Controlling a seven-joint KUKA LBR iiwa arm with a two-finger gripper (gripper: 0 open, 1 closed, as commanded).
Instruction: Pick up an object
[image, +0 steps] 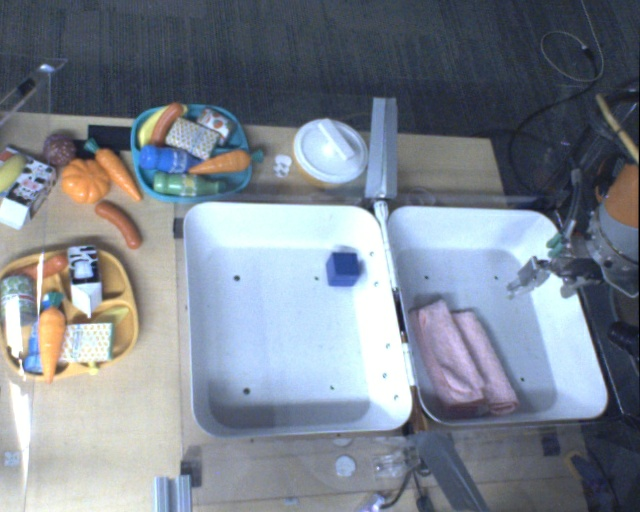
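Cube (344, 268), blue, lies in the left bin (250, 400), near its upper right part. In the right bin (470, 235) a pink cloth (463, 357) lies folded at the lower left. Gripper (545, 275) hangs over this bin's right side, fingers spread apart, grasping nothing.

- Two shallow white bins side by side: the left bin (200, 330) and the right bin (560, 330).
- One blue cube (344, 268), in the left bin.
- One folded pink cloth (463, 358), in the right bin.
- One white lidded tub (331, 151) on the surface behind the bins.
- Two trays of toy food: a blue tray (240, 183) and a yellow tray (122, 330).
- One toy pumpkin (82, 182) lying loose.
- One gripper (546, 272).
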